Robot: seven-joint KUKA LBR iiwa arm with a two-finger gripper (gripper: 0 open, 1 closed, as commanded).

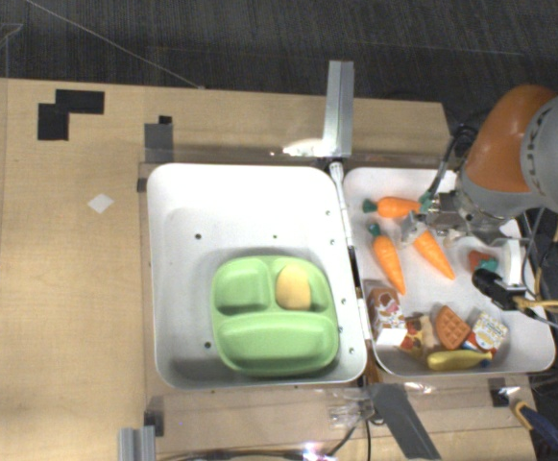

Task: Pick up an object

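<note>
The right bin holds three toy carrots: one at the top, one on the left, and one in the middle. My gripper hangs low in this bin, just above the upper end of the middle carrot and right of the top carrot. The grey wrist and its orange band cover the bin's far right corner. At the front of the bin lie a snack packet, a brown waffle, a yellow banana and a small white packet.
The left bin bears a green divided plate with a yellow lemon-like thing in its upper right compartment. A metal post stands behind the wall between the bins. Cables and a black part crowd the right bin's right side.
</note>
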